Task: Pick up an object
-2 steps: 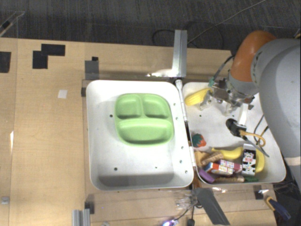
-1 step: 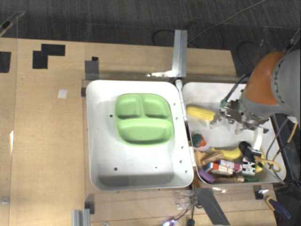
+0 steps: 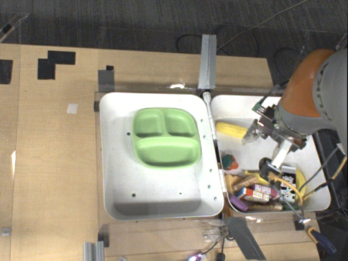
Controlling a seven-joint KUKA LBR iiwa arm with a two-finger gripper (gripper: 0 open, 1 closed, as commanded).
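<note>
Green divided tray (image 3: 165,136) in left white bin (image 3: 117,200), wooden bench (image 3: 49,162)

No legible text, labels, brands or numbers anywhere. Small box (image 3: 260,192) just below the gripper (image 3: 265,145), among clutter in the right bin (image 3: 321,162), carries coloured printing, too small and blurred to read.

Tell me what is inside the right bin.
The right bin holds a yellow corn-like piece, a small red-green thing and a toy pile. The arm covers part of it.
</note>
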